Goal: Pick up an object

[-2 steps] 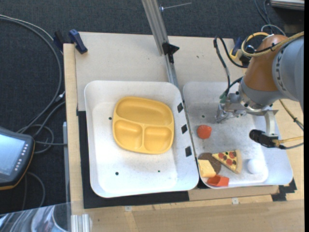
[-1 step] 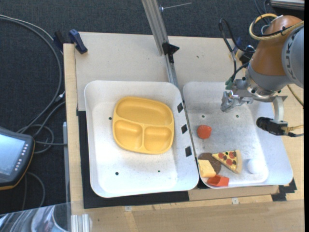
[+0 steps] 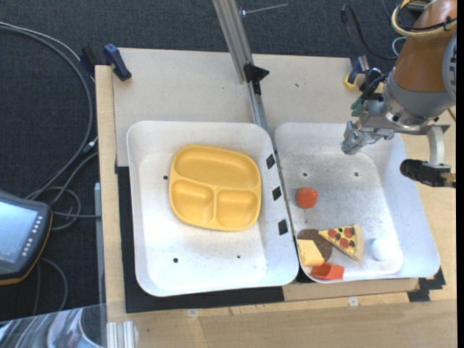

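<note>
Dark carpet (image 3: 174,13) with cables (image 3: 51,56) surrounds the wooden bench (image 3: 188,85).

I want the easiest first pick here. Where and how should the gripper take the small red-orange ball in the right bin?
Grip the red-orange ball across its middle, coming straight down from above. It looks round and sits alone on the right bin floor, apart from the pizza slice, so the fingers probably have room on either side.

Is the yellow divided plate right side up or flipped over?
Right side up. The yellow divided plate lies flat in the left bin, its three hollow compartments facing upward.
</note>
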Tool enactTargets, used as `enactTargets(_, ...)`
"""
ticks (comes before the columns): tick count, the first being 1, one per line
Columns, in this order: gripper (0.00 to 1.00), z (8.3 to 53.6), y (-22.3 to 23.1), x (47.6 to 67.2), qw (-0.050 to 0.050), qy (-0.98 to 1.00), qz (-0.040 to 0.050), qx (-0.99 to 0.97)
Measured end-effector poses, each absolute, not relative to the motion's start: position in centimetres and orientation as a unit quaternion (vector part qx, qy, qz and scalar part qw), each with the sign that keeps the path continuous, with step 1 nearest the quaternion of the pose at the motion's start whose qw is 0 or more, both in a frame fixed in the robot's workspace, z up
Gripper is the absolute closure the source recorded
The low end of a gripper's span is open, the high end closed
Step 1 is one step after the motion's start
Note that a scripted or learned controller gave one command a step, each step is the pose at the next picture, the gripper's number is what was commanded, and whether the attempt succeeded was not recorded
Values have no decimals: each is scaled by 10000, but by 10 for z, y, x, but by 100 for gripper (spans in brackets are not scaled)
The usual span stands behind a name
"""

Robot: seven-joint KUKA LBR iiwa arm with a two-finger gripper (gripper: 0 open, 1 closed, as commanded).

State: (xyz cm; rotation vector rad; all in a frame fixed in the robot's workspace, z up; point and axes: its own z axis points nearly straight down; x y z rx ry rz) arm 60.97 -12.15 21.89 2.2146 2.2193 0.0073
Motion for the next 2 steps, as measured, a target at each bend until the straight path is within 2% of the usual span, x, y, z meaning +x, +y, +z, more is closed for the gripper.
enactTargets(1, 100, 215, -74, 609, -16, 7091, 4, 7051)
enactTargets(2, 100, 224, -17, 602, -22, 7098, 8, 7044)
